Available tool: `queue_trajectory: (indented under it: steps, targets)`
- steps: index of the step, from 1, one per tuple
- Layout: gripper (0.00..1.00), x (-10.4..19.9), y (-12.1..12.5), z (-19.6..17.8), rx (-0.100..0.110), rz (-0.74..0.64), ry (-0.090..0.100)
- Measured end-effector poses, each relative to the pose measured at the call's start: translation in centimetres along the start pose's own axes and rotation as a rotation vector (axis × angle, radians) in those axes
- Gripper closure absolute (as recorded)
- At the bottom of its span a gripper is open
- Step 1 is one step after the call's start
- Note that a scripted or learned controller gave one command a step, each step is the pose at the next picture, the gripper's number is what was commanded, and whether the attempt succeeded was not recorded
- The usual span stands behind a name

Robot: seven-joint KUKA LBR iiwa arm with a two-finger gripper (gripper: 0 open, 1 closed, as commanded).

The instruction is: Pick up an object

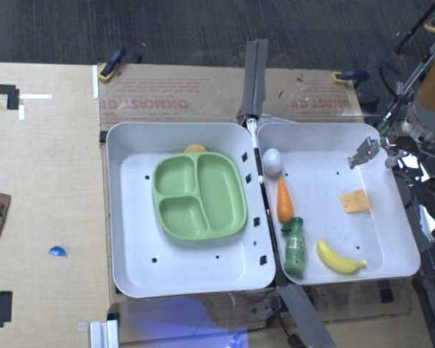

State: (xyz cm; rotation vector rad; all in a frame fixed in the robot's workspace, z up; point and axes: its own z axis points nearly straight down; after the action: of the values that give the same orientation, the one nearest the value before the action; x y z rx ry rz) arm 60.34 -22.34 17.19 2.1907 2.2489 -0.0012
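Camera view: you have two white bins side by side. In the left bin (130,216) a green divided plate (200,194) lies near the middle, and a small yellow-orange thing (196,149) peeks out from behind its far rim, mostly hidden.

In the right bin (391,259) you can pick from five things. A white ball (272,161) sits against the wall that divides the bins, at the far end. Just in front of it lies an orange carrot (284,199), pointing along that wall. A green bottle (294,246) lies just below the carrot, its cap nearly touching the carrot's thick end. A yellow banana (340,257) lies to the right of the bottle, near the front wall. A yellow sponge-like block (356,201) sits alone toward the right side, well apart from the others.

Your gripper (365,153) hangs at the bin's far right corner, over bare floor, above and behind the block. You cannot tell from here how it stands; nothing shows in it. The arm (429,93) enters from the right edge.

Around the bins you see a blue clamp (114,61) and a small blue piece (56,251) on the bench (43,180).
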Motion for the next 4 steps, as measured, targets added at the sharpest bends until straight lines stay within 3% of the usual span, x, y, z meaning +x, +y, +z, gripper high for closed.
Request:
queue_trajectory:
  steps: [1, 2, 3, 4]
  targets:
    - [0.0, 5.0, -6.2, 6.6, 0.004, -0.031, 0.002]
    - [0.0, 12.1, -3.8, 8.0, 0.001, -0.232, 0.002]
    - [0.0, 10.3, -10.1, 3.4, 0.003, -0.073, 0.003]
    - [0.0, 12.0, -12.1, 7.9, -0.005, -0.091, -0.002]
